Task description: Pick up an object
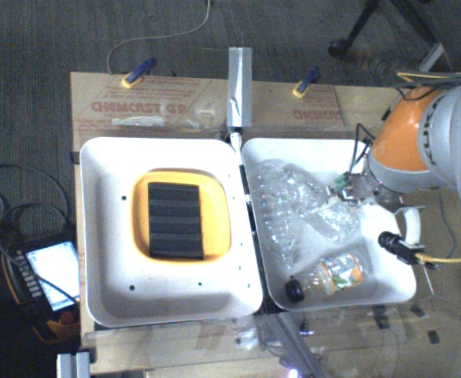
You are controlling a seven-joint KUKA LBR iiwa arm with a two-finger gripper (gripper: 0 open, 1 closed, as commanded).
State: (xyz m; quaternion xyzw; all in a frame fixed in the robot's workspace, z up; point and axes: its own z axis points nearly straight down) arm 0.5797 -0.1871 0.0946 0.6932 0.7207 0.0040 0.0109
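Observation:
A yellow rounded block with a black ribbed top (pixel 175 217) lies in the middle of the left bin (pixel 105 290). In the right bin (pixel 396 290), crumpled clear plastic items (pixel 293 199) fill the upper and middle part. A clear bottle with a black cap and an orange label (pixel 331 276) lies on its side near the front wall. My gripper (pixel 347 192) reaches in from the right below the orange band (pixel 400 144), low over the right edge of the clear plastic. Whether it touches the plastic is hidden.
A metal post (pixel 239 85) stands behind the wall between the bins. Two blue-and-yellow clamps (pixel 138 72) hold the board at the back. Cables and a black connector (pixel 394 245) hang off the arm over the right bin's right side.

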